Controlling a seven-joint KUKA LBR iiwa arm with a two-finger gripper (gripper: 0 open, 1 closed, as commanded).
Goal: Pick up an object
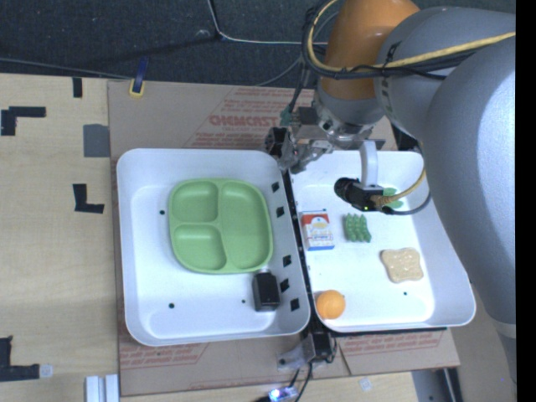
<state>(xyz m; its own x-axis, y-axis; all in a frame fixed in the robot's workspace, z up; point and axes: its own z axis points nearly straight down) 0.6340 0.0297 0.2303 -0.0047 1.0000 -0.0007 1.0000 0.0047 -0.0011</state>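
Jaws state unclear, red-and-white carton label unreadable, cardboard print partly legible

Wood bench w/ cardboard sheet, dark wall behind.

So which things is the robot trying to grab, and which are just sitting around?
For the job (things it could pick up, right bin):
- orange ball
- small red and white box
- green toy
- tan piece
- gripper, at the top edge between the bins

Just lying about:
- green divided plate, left bin
- black block, left bin
- cardboard sheet under the bins
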